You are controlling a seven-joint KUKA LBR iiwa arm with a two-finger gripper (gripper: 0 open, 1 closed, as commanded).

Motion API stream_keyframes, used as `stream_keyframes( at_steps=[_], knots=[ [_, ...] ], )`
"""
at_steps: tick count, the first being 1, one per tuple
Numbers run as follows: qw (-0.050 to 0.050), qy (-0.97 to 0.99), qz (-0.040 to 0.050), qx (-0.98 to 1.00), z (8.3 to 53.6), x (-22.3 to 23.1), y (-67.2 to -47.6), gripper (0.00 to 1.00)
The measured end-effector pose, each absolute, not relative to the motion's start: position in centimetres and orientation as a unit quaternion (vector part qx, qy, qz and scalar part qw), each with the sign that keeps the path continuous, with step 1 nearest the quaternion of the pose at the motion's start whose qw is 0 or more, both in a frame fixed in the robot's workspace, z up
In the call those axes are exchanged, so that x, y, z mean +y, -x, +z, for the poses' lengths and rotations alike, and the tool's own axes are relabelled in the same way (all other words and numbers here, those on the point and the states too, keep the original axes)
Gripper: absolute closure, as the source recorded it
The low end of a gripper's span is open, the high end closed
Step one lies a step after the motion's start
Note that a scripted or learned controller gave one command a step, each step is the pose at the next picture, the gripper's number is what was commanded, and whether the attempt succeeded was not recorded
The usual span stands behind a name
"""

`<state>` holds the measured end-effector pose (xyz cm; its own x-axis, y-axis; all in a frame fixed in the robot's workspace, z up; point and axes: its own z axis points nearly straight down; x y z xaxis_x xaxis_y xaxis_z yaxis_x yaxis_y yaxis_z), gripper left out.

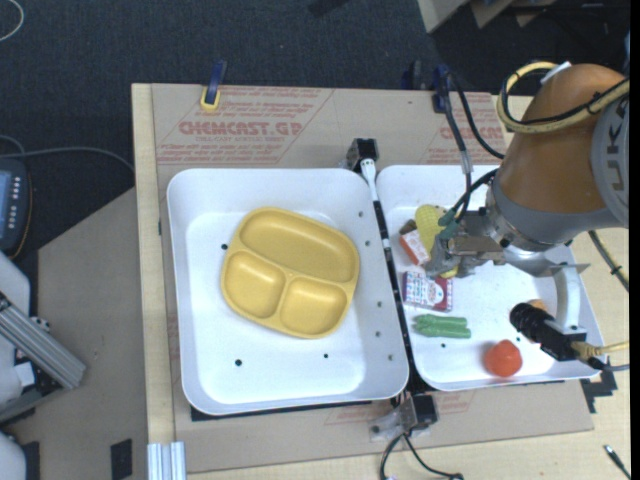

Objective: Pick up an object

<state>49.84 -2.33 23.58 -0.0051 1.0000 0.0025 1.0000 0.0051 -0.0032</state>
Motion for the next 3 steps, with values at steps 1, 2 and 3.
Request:
stream_keyframes(
  at_steps=[1, 2, 3],
  knots=[
    [0.003, 0.705, 0.0010, -0.709, 21.4, 2.3, -50.4, 1.00],
    [-0.001, 0.707, -0.0009, -0.707, 23.3, 1.1, -50.0, 1.00],
    [-0.001, 0.707, 0.0000, -0.707, 22.6, 0.8, -50.6, 1.00]
  ],
)
